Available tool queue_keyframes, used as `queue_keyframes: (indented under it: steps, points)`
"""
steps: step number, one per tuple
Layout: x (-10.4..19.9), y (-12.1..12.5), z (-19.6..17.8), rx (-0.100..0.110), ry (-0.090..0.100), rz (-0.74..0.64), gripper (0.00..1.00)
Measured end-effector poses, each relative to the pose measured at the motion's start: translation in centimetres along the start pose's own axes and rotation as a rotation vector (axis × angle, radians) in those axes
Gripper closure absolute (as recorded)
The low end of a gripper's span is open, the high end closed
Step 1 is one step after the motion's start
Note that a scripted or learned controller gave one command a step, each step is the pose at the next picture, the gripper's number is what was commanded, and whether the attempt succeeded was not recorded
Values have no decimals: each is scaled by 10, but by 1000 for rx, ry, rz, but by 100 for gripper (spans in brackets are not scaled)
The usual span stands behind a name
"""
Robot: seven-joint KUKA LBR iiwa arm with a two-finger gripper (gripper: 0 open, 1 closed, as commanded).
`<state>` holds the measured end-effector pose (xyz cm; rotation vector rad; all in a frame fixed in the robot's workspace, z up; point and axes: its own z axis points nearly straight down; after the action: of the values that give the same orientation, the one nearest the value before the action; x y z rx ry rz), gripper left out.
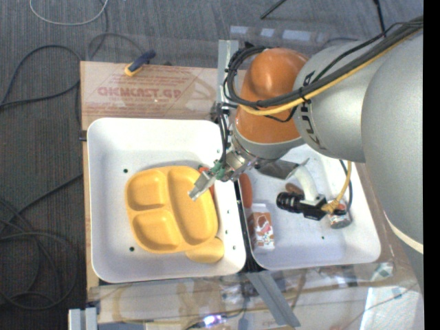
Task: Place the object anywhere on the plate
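Plate (168, 215), yellow and sectioned, lies in the left bin (110, 139). The end effector (204, 183) hangs over its right rim; I cannot tell what it carries. Releasing here risks an object glancing off that rim into the bin.

A robotics lab; a big grey arm (371, 95) over white bins (103, 143); loose cables (41, 81) across grey carpet (172, 12).
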<state>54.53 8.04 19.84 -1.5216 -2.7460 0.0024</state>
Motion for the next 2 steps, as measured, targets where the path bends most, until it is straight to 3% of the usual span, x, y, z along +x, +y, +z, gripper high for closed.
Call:
queue_keyframes:
  steps: [1, 2]
  points:
    - [0, 0, -8, 1, 1, 1, 100]
    - [0, 0, -8, 2, 1, 1, 0]
